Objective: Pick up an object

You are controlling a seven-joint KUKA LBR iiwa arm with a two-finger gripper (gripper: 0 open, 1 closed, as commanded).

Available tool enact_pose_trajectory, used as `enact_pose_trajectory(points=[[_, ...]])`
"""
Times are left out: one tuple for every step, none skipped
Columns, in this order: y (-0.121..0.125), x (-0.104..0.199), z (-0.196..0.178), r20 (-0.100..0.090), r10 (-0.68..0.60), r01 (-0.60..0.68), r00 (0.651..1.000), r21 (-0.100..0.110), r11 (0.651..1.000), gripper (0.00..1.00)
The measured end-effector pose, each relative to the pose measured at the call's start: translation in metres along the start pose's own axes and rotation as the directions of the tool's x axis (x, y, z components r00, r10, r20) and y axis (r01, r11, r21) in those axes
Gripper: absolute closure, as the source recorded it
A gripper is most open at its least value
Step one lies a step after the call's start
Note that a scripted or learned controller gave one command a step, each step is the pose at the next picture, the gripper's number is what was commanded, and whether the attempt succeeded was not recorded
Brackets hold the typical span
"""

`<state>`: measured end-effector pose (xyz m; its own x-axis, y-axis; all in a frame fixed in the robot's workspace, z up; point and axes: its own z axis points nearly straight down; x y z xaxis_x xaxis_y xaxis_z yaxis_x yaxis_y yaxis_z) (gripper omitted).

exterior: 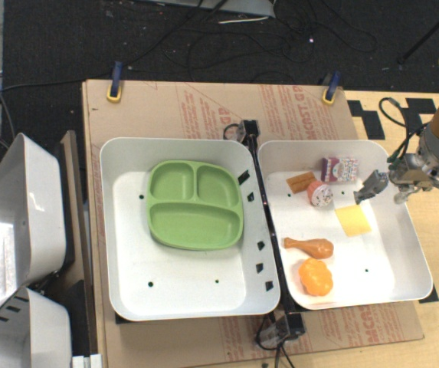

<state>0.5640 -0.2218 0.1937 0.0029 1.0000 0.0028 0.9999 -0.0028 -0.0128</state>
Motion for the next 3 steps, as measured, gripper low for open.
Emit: enact_pose_trajectory(points=[[0.003, 0.001, -0.008, 0.003, -0.004, 0.004, 1.0, -0.013, 1.0, 0.0], [-0.002, 0.005, 0.037, 0.002, -0.002, 0.002, 1.0, -0.01, 1.0, 0.0], [-0.003, 0.006, 0.101, 0.002, -0.002, 0.002, 1.0, -0.009, 1.0, 0.0]])
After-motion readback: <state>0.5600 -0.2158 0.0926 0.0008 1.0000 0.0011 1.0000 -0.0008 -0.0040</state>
